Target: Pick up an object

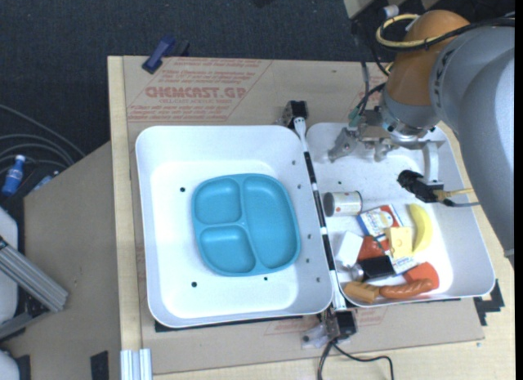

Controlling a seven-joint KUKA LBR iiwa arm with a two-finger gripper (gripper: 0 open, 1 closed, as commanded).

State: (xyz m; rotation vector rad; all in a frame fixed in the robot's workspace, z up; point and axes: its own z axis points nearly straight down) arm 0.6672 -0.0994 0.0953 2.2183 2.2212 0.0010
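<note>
Claw [365, 146]: poised over far end of right bin [474, 276]; finger state cannot be told, nothing visibly gripped. Banana [420, 227]: in right bin, well nearer than claw, beside clustered small items. Silver can [343, 203]: near bin's left wall. Blue divided plate [243, 223]: centred in left bin [163, 288].

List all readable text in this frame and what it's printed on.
"CHEMCAST GP" in large red letters, on the brown protective sheet covering the bench behind the left bin.
Smaller red lines under it on the same sheet: too blurred to read.
Print on the small packet in the right bin: too small to read.
Nothing else legible.
</note>
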